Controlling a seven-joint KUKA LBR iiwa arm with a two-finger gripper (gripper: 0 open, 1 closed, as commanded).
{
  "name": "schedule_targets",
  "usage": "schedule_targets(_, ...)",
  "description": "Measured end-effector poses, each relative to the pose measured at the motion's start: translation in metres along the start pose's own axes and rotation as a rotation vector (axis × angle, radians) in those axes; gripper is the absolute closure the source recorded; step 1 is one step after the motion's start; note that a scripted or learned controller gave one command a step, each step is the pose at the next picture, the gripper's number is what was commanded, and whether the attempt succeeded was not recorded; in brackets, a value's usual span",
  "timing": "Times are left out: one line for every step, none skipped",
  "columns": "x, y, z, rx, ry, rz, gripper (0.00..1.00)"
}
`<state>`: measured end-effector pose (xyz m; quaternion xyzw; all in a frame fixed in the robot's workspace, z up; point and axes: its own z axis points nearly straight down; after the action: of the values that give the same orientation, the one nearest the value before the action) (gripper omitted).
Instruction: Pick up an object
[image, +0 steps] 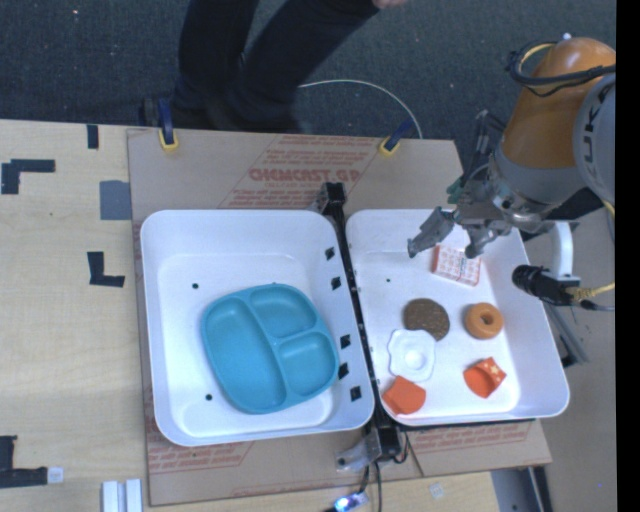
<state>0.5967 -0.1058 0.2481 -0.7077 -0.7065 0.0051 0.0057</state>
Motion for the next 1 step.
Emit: schedule_targets(0.0002, 0.0020, -0.0081, -0.014, -0.001, -0.003, 0.00)
